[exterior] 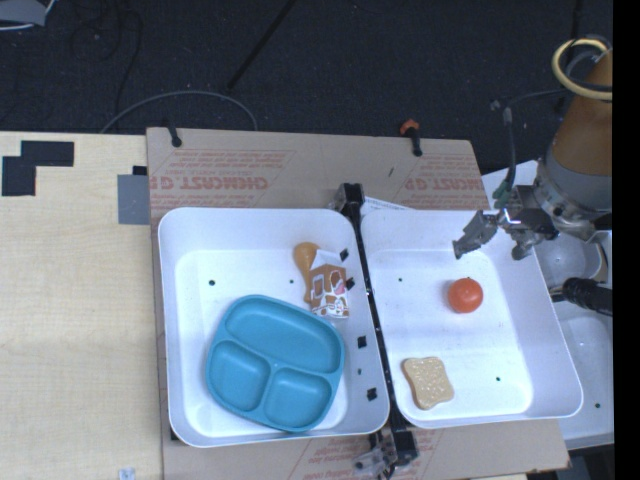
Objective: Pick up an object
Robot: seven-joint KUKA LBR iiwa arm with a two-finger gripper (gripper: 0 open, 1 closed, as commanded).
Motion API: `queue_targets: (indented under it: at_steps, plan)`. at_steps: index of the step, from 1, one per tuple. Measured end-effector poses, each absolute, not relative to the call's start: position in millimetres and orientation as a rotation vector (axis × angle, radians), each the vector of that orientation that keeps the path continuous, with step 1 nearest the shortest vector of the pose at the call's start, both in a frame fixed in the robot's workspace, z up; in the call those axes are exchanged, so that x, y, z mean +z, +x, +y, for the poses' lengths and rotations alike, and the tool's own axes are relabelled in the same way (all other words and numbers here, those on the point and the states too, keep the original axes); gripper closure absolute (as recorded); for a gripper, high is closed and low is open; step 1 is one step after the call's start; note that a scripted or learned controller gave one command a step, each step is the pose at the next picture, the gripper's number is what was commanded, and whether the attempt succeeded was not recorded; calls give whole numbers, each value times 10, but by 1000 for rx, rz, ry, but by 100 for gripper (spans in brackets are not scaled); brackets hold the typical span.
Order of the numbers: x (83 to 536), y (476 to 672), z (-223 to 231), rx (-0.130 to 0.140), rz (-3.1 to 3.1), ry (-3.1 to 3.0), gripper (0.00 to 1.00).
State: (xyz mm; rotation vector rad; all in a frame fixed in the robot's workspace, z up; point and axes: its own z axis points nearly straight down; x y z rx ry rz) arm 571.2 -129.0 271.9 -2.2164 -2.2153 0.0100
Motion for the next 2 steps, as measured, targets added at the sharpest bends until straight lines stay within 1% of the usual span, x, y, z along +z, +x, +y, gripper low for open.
queue_targets:
  at_steps: [1, 2]
  plan:
    - [2763, 5728, -1291, 2, -2221, -2220, 0]
    - [2328, 5720, -1304, 7, -2217, -2217, 0]
